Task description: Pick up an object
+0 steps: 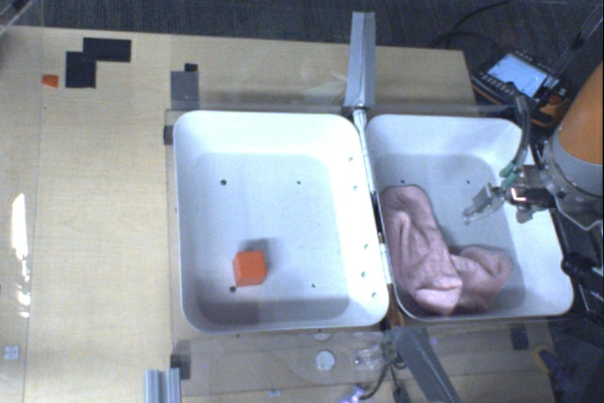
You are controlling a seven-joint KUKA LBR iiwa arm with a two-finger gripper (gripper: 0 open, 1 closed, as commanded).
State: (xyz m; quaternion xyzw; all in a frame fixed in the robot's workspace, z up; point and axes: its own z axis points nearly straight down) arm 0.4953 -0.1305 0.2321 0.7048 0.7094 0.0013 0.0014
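Nearest, along the lower edge of the view, a pink cloth [436,258] is seen crumpled in the right bin [444,142], spread from the bin's centre toward its 6 o'clock wall and touching the floor there. In the left bin [203,203], a small orange block [250,268] is found near 7 o'clock, well apart from the cloth and separated from it by the two bins' adjoining walls. Above the right bin, at about 3 o'clock, the gripper [483,204] is held on the grey arm [576,175], reaching in from the right; its fingers are seen parted, with nothing between them, just beside the cloth's upper right but apart from it. Farthest off, black patches [94,59] are seen on the bench [85,203] at 11 o'clock.
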